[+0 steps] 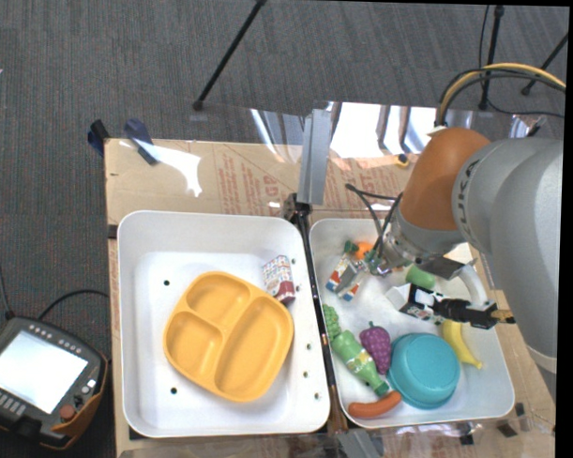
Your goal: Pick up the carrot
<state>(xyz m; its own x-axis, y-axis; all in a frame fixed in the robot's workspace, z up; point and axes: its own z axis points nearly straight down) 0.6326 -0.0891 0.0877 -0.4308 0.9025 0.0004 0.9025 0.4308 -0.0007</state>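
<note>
Carrot (362,247): small orange bit at far end of right bin (501,386), mostly hidden by the arm's wrist. Gripper (377,264) sits just near side of it, over a small white-and-blue toy (344,277); whether it's gripping anything, can't tell. Nearer: grapes (377,345), teal bowl (424,370), banana (460,342). Left bin (135,265) w/ yellow tray (228,335).

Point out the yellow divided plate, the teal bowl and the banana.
yellow divided plate (228,335): camera view, on its central divider.
teal bowl (424,370): camera view, inside its hollow.
banana (461,343): camera view, middle of its curved body.
</note>
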